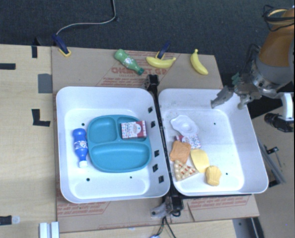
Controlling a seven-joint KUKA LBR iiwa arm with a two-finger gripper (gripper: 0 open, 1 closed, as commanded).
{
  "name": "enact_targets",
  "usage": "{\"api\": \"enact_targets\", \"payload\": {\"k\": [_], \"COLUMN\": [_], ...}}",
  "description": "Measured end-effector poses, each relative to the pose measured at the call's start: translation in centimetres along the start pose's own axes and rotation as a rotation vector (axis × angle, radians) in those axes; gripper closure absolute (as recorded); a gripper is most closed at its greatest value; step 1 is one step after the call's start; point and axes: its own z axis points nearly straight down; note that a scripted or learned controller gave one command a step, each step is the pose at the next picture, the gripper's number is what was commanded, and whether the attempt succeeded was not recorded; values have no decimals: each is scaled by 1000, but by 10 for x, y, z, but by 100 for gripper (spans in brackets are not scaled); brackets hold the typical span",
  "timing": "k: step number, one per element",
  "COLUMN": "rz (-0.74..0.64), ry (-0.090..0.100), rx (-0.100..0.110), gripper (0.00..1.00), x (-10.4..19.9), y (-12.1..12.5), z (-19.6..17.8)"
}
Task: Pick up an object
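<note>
Bench (18, 133): light wood at frame left, with black tape marks; a brown cardboard sheet (108, 73) lies under both bins.
Floor (187, 14): dark blue-grey carpet along the top of the frame; a thin white cable (108, 11) crosses it.
Bins: left bin (68, 103) and right bin (247, 157) sit side by side, touching along a black centre clamp; both are shallow, white, glossy plastic with rounded corners.
Arm (279, 48): enters at upper right; orange band above a grey wrist.
Hand (232, 97): over the upper right rim of the right bin; two grey fingers spread apart, released, nothing between them.
Objects in right bin: white crinkled wrapper (183, 125), orange bread piece (180, 150), waffle (184, 170), yellow block (199, 159), yellow bun (213, 175). All lie in the lower left half of that bin, below and left of the hand, well apart from it.
Left bin contents: blue divided tray (112, 155), smooth plastic; a small red and white carton (133, 130) rests in the tray's upper right compartment; a blue and white bottle (80, 147) lies just left of the tray.
On cardboard above bins: green bottle (128, 62), lying tilted; two yellow bananas (160, 61) (198, 63).
</note>
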Motion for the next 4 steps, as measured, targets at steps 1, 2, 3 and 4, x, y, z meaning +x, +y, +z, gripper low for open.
{"api": "enact_targets", "payload": {"k": [1,2,3,4], "rz": [-1,0,0,0], "ry": [2,1,-1,-1], "rx": [3,2,-9,-1], "gripper": [0,0,0,0], "x": [51,89,85,75], "y": [-53,-64,-94,-19], "z": [85,123,135,93]}}
